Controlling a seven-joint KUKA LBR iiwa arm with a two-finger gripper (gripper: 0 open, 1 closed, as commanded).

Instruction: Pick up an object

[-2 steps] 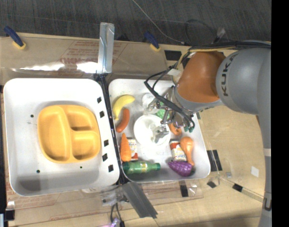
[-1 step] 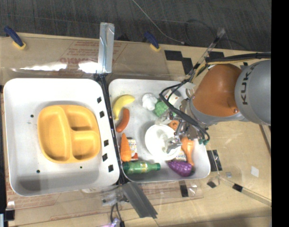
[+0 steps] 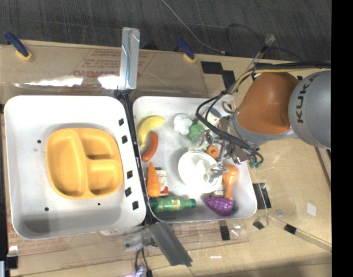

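Observation:
My gripper (image 3: 218, 167) hangs low over the right bin (image 3: 165, 105), under the grey arm with its orange band (image 3: 267, 104). It is at the right edge of a white round dish (image 3: 192, 167) and just left of an orange drumstick-shaped toy (image 3: 229, 180). A purple grape bunch (image 3: 218, 205) lies below it. A small orange piece (image 3: 213, 151) and a green lump (image 3: 196, 133) lie just above it. The arm's cables hide part of that corner.
The right bin also holds a yellow banana (image 3: 149, 126), a red sausage (image 3: 150, 146), a carrot (image 3: 153, 183), a green bottle (image 3: 173, 203) and a white lump (image 3: 181, 123). A yellow divided tray (image 3: 84, 160) sits in the left bin (image 3: 21, 172).

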